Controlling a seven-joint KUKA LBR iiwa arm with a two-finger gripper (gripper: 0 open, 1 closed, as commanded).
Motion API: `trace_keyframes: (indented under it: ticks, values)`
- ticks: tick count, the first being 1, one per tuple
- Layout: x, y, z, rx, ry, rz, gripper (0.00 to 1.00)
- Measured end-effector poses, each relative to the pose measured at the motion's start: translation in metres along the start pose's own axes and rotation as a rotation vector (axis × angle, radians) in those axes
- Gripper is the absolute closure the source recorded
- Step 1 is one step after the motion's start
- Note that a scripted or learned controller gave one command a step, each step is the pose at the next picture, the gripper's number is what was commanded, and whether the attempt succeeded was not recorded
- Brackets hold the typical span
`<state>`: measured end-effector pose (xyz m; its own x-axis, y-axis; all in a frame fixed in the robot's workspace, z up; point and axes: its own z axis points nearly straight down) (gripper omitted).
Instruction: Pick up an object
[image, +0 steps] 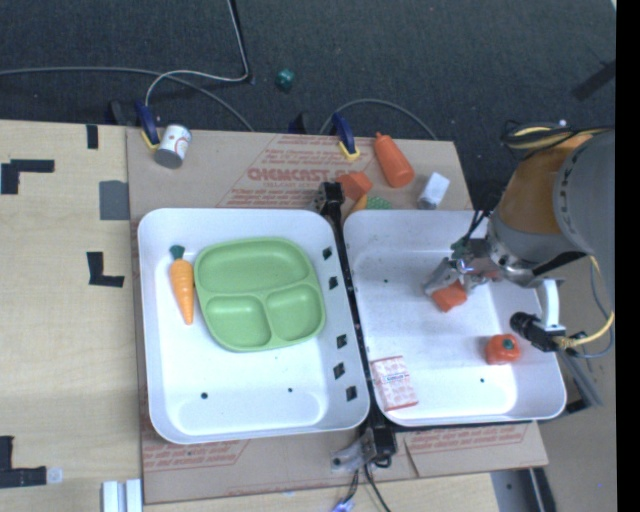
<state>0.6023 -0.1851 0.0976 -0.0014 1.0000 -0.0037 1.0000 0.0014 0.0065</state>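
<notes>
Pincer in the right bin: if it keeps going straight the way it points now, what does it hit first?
Probably the small orange-red block: the pincer points down and left, with the block right at its tips. Depth is unclear from above; past the block lies only the right bin floor.

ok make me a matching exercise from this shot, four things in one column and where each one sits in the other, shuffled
Things:
1. carrot
2. green divided plate
3. orange tomato
4. paper packet

Places:
A. right bin, near its front left corner
B. left bin, beside the plate, by the bin's left wall
C. right bin, toward its right side
D. middle of the left bin

Pairs: 1-B, 2-D, 3-C, 4-A
</notes>
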Motion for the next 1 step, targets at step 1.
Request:
trace_keyframes:
  ticks: [1]
  values:
    - [0.055, 0.0454, -0.1075, 0.005, 0.004, -0.001, 1.0]
